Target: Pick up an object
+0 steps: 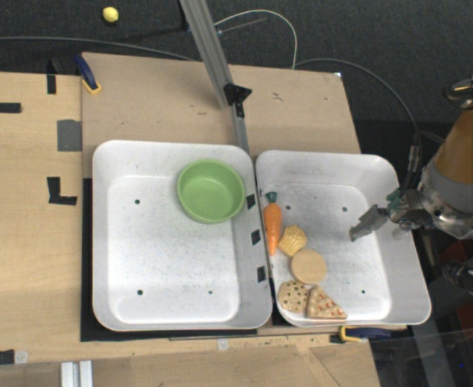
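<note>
The right bin holds several toy foods along its left side: an orange carrot, a yellow ridged piece, a round tan cookie, a brown waffle-like piece and a pizza slice. A green bowl sits in the left bin at its upper right. My gripper hangs over the right part of the right bin, well to the right of the foods, with nothing seen between its fingers. The arm enters from the right edge.
A slanted metal pole runs down to the seam between the bins. Cables loop behind the bench. A small yellow ball lies on the dark floor at top left. A blue clamp grips the bench corner.
</note>
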Controlling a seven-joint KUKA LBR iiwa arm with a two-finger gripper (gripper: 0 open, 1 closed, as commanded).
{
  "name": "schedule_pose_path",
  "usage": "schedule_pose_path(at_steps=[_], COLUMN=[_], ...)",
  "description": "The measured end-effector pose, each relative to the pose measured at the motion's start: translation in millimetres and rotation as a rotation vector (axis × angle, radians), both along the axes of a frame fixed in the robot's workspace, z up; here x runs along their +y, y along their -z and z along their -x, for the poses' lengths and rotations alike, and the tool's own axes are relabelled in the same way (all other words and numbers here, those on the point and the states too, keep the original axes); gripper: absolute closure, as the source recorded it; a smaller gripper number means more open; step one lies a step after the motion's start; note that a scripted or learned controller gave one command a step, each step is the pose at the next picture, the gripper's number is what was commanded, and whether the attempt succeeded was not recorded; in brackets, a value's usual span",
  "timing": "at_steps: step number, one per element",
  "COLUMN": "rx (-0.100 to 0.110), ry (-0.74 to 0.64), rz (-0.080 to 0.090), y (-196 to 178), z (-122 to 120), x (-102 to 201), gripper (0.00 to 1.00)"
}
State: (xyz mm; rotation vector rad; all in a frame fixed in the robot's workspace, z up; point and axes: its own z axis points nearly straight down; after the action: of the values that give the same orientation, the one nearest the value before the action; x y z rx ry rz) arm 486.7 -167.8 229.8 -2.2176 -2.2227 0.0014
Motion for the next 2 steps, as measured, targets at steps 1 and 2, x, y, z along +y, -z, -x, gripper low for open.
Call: schedule_pose_path(at_steps=[1,2], rx=[0.0,0.006], ry=[0.0,0.001], rz=[0.0,-0.001], y=[-0.1,64.1], z=[0.0,-1.5], x=[-0.2,2.3], gripper=[0.0,0.0])
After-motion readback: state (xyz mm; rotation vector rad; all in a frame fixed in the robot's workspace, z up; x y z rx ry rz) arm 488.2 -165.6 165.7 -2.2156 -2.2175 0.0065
